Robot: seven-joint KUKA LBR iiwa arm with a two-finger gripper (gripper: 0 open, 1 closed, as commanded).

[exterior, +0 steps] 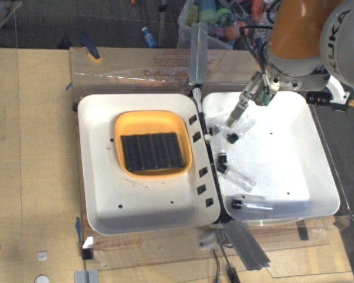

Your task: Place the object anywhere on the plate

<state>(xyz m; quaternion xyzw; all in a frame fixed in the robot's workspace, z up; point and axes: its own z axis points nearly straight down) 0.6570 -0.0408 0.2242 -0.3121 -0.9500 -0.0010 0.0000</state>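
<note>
Nearest to the camera, at the front edge of the right bin, a clear tube with a black cap is lying almost level across the view, the cap pointing left. A little farther in, a second clear tube is lying at a slant, its black cap toward the divider between the bins. In the left bin, the orange plate is sitting near the middle and is carrying a black ribbed block.

Farther back in the right bin, a third clear tube is lying tilted, its black cap toward the front-left and its clear end toward the back-right. The gripper is hanging directly above this tube, with its tip pointing down and left toward it. I cannot tell whether the gripper is open or closed, nor whether it is touching the tube. Beyond the counter, a clear box of coloured toys is standing.
</note>
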